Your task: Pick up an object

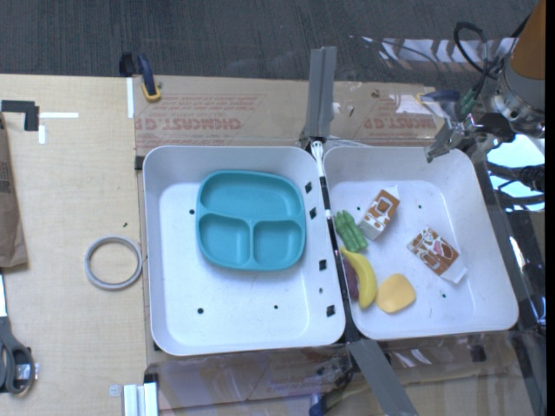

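Observation:
The right bin [486, 310] holds several items. A yellow banana [362, 276] lies along its left wall, partly over a dark purple piece [350, 277]. A green vegetable [350, 230] sits just above them. A yellow wedge [396, 294] lies near the front. Two brown-and-white cartons rest further in, one [379, 213] near the middle and one [434, 252] to its right. My gripper [448, 137] hangs over the bin's far rim at the upper right, apart from all of these items, with nothing seen in it.
The left bin [173, 319] holds a teal divided plate [251, 219]. On the bench to the left lie a grey tape ring [114, 261], scissors [13, 367] and a brown bag [9, 198]. A grey post [321, 94] stands behind the seam between the bins. Cables [520, 176] run along the right side.

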Action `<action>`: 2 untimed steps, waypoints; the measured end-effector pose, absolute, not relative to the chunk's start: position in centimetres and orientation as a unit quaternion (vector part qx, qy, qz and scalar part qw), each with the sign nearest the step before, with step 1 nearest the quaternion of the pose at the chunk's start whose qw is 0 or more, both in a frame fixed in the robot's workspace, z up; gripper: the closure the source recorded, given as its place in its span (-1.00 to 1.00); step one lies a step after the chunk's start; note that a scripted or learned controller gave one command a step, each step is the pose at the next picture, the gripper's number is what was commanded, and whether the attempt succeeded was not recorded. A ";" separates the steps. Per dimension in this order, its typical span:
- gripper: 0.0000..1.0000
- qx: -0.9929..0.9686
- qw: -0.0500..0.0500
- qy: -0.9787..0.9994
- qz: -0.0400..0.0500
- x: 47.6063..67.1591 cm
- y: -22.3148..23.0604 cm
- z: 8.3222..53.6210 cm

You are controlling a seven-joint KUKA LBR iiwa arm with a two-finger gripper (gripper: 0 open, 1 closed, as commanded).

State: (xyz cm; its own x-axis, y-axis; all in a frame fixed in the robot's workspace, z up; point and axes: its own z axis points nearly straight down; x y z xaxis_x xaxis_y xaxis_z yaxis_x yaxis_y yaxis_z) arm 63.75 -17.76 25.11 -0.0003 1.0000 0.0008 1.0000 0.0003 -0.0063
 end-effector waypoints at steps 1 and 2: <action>-1.00 -0.780 0.003 -0.625 0.003 63.4 -9.9 14.5; -1.00 -0.730 0.002 -0.684 0.002 62.6 -9.4 8.8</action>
